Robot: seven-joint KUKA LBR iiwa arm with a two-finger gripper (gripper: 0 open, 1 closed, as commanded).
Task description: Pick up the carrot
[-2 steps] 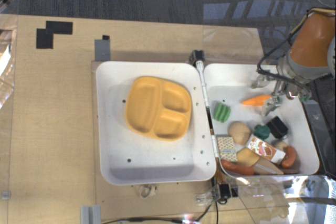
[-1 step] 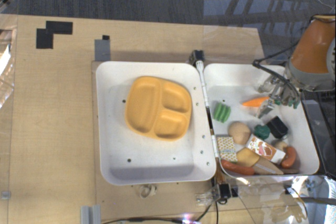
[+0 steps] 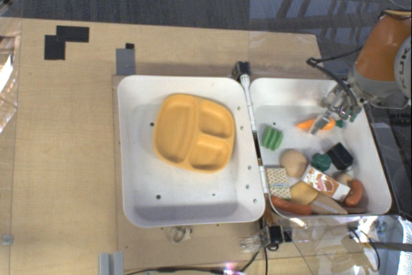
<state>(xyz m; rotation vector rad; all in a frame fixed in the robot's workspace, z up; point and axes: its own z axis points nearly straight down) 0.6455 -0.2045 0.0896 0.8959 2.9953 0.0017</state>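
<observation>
The carrot (image 3: pixel 307 124) is a small orange wedge lying on the floor of the right bin (image 3: pixel 286 88), in its back half, with its pointed end toward the left. My gripper (image 3: pixel 329 120) is low over the carrot's thick right end and covers that end. The grey arm with its orange band (image 3: pixel 380 51) comes in from the right over the bin's back corner.
In front of the carrot the right bin holds a green ridged piece (image 3: pixel 273 138), a beige round item (image 3: pixel 293 161), a black block (image 3: pixel 340 154), a small carton (image 3: pixel 325 182) and red sausages (image 3: pixel 291 207). The left bin (image 3: pixel 138 138) holds a yellow divided tray (image 3: pixel 193 132).
</observation>
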